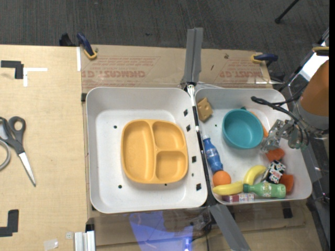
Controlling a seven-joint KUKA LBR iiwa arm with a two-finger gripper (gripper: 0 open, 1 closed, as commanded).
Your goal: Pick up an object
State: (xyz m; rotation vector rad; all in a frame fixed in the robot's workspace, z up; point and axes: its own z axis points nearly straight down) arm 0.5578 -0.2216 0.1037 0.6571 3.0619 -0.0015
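The jaws [282, 135] hang in the right bin [230, 94]; open or closed, I cannot tell. Just beneath them lies a small orange-red object [274, 153], the nearest pick; the teal bowl [242, 130] sits just left.

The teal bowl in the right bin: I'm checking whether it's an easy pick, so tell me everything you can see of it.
The teal bowl is round, deep and plain, plastic by its look, with a smooth rim and nothing visible inside. It stands upright, mouth up, in the upper middle of the right bin. The blue bottle lies near its lower left; whether they touch I cannot tell. The gripper sits close by its right rim, over small orange items.
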